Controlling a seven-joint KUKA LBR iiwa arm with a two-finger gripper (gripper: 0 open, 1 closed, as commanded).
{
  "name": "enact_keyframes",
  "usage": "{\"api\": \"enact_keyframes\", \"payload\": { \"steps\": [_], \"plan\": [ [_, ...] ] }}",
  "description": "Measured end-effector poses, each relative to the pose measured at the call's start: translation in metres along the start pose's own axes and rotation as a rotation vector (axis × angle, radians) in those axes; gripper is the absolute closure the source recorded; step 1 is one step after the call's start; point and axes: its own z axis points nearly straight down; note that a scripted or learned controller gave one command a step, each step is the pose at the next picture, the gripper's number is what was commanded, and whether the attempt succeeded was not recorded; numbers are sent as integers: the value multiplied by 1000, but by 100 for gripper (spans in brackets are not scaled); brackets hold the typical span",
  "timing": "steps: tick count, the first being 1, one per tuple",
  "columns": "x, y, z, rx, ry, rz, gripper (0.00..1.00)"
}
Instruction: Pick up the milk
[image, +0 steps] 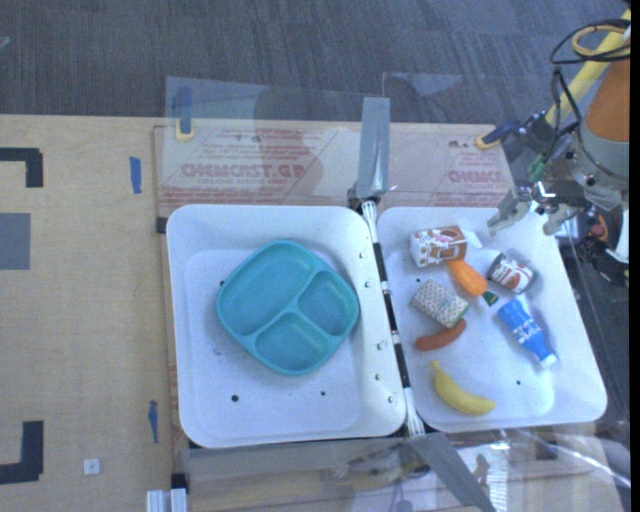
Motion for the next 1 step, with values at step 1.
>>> {"api": "enact_keyframes", "payload": {
  "steps": [1],
  "plan": [
    [-50,-50,67,0,-1,85,0]
  ]
}}
